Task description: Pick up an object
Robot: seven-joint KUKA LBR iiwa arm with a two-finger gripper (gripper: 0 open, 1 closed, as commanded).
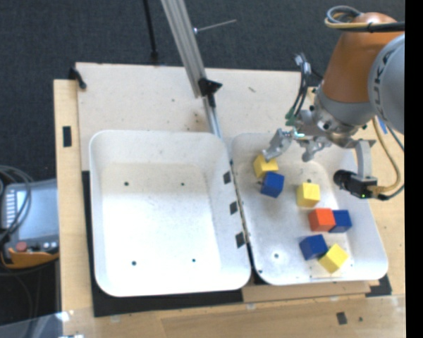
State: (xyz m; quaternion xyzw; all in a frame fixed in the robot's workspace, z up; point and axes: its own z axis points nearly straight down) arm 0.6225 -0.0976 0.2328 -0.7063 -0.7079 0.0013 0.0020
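Observation:
The right white bin holds several small cubes. A yellow cube sits on top of or against a blue cube near the bin's left wall. Another yellow cube lies mid-bin, with an orange cube touching a blue cube below it. Further down rest a blue cube and a yellow cube. My gripper hangs over the bin's upper part with its fingers spread open and nothing between them, its left finger just above the upper yellow cube.
The left white bin stands beside the right one. A slanted metal rail rises from behind the bins. A black cable part hangs at the arm's right side over the bin. A control pendant lies off the bench at left.

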